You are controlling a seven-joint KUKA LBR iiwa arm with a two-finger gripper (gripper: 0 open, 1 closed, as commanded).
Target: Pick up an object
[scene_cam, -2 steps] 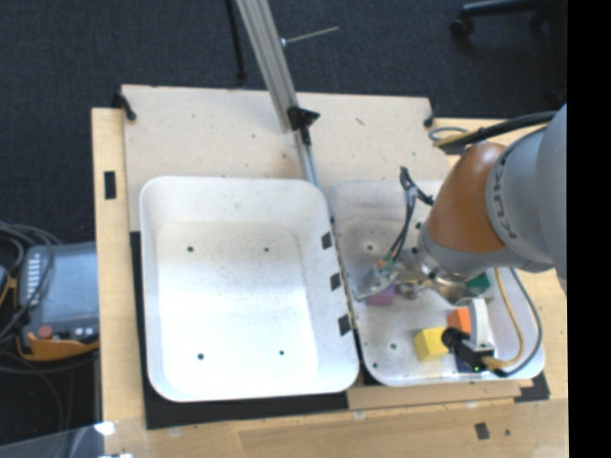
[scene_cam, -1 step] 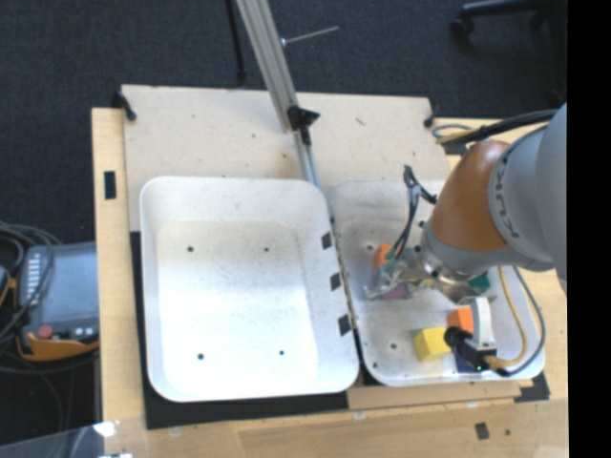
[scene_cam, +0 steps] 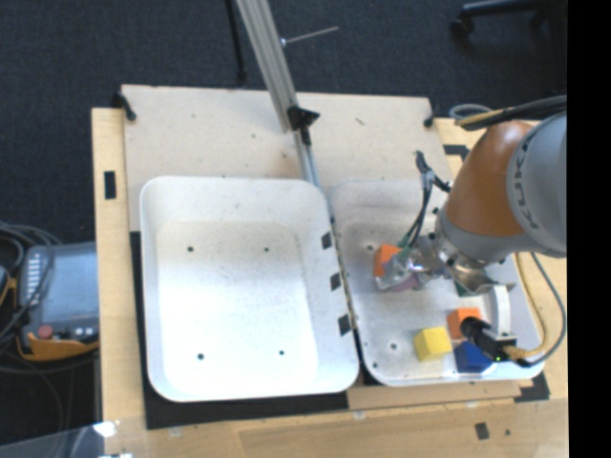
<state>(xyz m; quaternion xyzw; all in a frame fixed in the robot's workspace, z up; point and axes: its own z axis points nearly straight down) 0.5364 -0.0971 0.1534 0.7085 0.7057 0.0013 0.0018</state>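
In the right bin (scene_cam: 382, 208) my gripper (scene_cam: 399, 275) is down near the floor, just left of the grey and orange wrist. A small orange block (scene_cam: 386, 258) sits right at its tip, touching or nearly touching it. Whether the block is between the fingers is not visible. A yellow block (scene_cam: 431, 343) lies toward the bin's front. A blue block (scene_cam: 470, 356) is at the front right corner, and another orange block (scene_cam: 466, 317) lies just behind it.
The left bin (scene_cam: 239, 284) lies beside the right one. A slanted metal rail (scene_cam: 272, 60) rises from between the bins toward the back. A grey control pendant (scene_cam: 52, 299) sits off the bench at the left.
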